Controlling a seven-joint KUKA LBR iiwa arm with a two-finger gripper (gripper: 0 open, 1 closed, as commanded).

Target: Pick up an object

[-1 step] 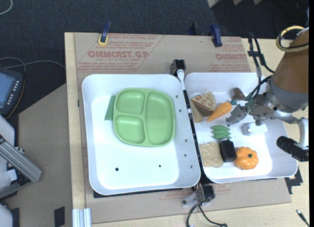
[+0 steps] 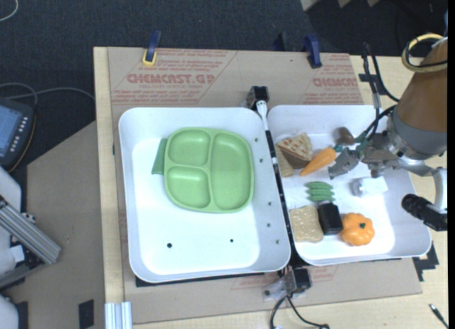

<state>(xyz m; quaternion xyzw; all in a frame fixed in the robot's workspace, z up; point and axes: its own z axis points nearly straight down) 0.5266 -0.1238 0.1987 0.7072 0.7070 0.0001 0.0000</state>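
Jaws (image 2: 347,160) hang low over the right bin (image 2: 409,246), tip pointing toward the carrot; can't tell from this angle if they're parted or clenched, and nothing visibly sits between them. Carrot (image 2: 318,162) lies just beside the tip, slanted, orange, its far end touching the bread wedge (image 2: 296,148). Brown lump (image 2: 344,136) sits just behind the tip. Below the jaws: small white block (image 2: 367,187), then green pea pod (image 2: 320,192), black block (image 2: 329,217), cracker (image 2: 306,224) and orange pumpkin (image 2: 357,229) further off toward the bin's near edge. Well apart, in the left bin (image 2: 142,242), a green divided plate (image 2: 210,170) lies alone.

Judgement: step in hand is the approach/descend onto the carrot, the nearest candidate. To do it well: centre over the carrot's thick middle, not the tapered end; turn wrist so closing direction crosses its short axis; go down w/o nudging the bread. Risk: the round body may roll or squirt out sideways on closing, so lift slowly and check it's really held.
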